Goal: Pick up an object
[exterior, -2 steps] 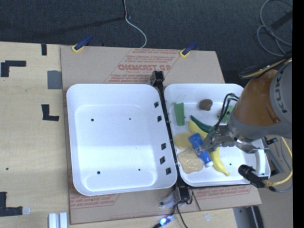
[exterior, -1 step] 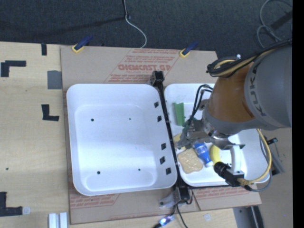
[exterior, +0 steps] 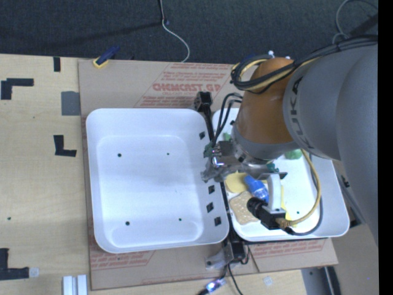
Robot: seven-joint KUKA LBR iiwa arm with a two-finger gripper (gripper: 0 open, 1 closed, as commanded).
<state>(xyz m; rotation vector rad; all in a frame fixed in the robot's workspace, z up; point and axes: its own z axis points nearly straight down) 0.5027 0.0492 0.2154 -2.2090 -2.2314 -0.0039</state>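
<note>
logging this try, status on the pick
Gripper low at left edge of right bin. Grasp can't be judged. Yellow object, blue object just beside it. Arm hides much.

Two shallow white plastic bins [exterior: 147, 183] sat side by side on a brown printed cardboard sheet [exterior: 123, 85] laid over a pale wooden worktop [exterior: 31, 183] bearing black tape marks [exterior: 61, 146].

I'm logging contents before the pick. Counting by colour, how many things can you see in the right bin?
Yellow thing: 1
Blue thing: 1
Tan thing: 1
Green thing: 1
Total: 4 visible; the arm covers part of the right bin.
</note>
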